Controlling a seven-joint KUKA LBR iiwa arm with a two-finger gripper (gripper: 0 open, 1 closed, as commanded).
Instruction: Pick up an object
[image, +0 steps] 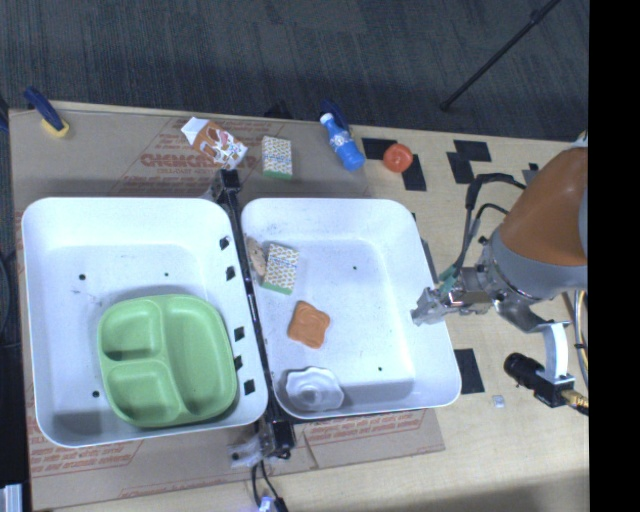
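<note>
The right bin (400, 222) holds an orange waffle-textured piece (308, 325), a patterned packet (280, 267) leaning on a biscuit-like piece (257, 259) near the left wall, and a white crumpled cup-like item (312, 390) at the front edge. My gripper (428, 307) sits at the right bin's right rim, low, away from all these items. Nothing shows between its fingers.
The left bin (60, 230) holds a green divided tray (165, 360). Behind the bins on the bench lie a snack wrapper (212, 143), a small packet (277, 157), a blue bottle (343, 143), an orange ball (398, 157) and a blue-yellow clamp (45, 112).
</note>
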